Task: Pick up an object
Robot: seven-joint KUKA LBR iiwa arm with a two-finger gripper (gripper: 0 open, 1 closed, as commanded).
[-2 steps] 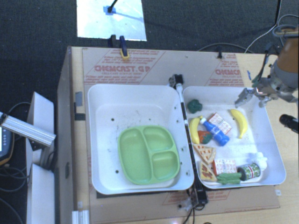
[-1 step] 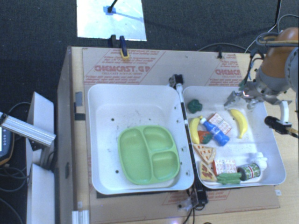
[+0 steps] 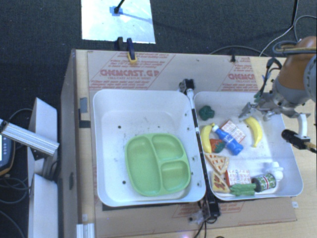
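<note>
Two white bins sit side by side on the table [image 3: 148,68]: the left bin [image 3: 106,133] holds a green tray [image 3: 157,163], and the right bin [image 3: 292,175] holds the clutter. In it lie a banana [image 3: 255,130] near the far right, a second banana [image 3: 206,139] by the left wall, a blue bottle [image 3: 229,141], a green lump [image 3: 206,113], a red-and-white pack [image 3: 233,130], waffle pieces [image 3: 216,161] and a dark bottle [image 3: 266,181] at the front. The gripper [image 3: 261,109] hangs just above the far banana's upper end, with nothing between the jaws, which look spread apart.
</note>
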